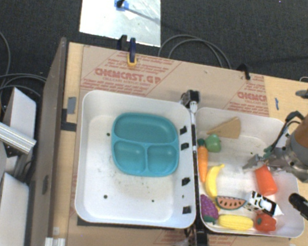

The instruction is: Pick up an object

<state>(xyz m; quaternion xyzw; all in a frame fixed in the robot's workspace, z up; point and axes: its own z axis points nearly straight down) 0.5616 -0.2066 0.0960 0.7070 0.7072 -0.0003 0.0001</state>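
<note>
Pincer (pixel 261 161): a grey metal head under the arm's orange band, low over the right-hand part of the right bin (pixel 244 119); whether it is apart or together cannot be told from this slant.
Orange-red piece (pixel 265 180): the nearest thing to the pincer, just below it in the view, towards the bench's front edge. It is a short, stubby, smooth plastic-looking piece, bright orange-red, lying tilted on the white floor. Whether the pincer touches it cannot be told; it is not seen clamped.
Black-and-white toy (pixel 261 202): further below the pincer, just beyond the orange-red piece.
Red toy (pixel 265 221): beyond that again, by the bin's front wall.
Corn cob (pixel 235 221): yellow, below and left of the pincer, along the front wall.
Watermelon slice (pixel 230 203): just above the corn, left of the black-and-white toy.
Grapes (pixel 209 207): purple, well left and below the pincer.
Banana (pixel 213 180): left of the pincer, apart from it.
Carrot (pixel 202 161): further left, along the wall between the bins.
Green toy (pixel 213 142): left of the pincer, near the carrot's top.
Tan wedge (pixel 226 127): up and left of the pincer.
Teal tray (pixel 145 145): three compartments, in the left bin (pixel 90 156), well apart from the pincer.
</note>
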